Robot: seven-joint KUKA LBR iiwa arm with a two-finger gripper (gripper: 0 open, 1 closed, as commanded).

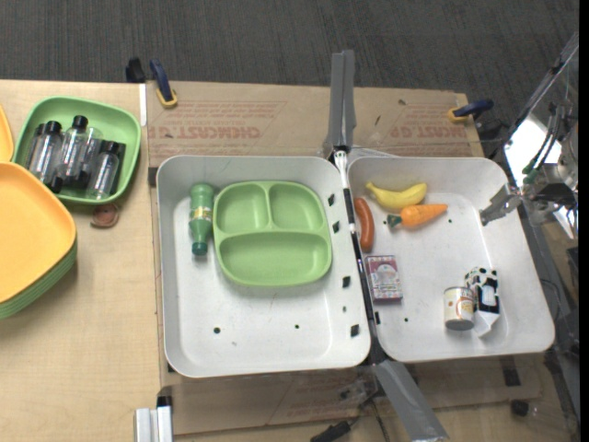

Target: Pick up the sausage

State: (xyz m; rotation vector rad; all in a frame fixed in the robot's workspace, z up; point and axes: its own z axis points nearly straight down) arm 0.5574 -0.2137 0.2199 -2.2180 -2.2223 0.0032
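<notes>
The grey two-finger gripper hangs at the right bin's far right rim; whether its fingers are spread cannot be told. Well to their left, against the opposite wall, lies the reddish-brown sausage, beyond the orange carrot.

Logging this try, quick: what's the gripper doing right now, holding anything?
Gripper: at the right bin's right edge, holding nothing; open or shut cannot be told. Sausage lies untouched by the bin's left wall.
</notes>
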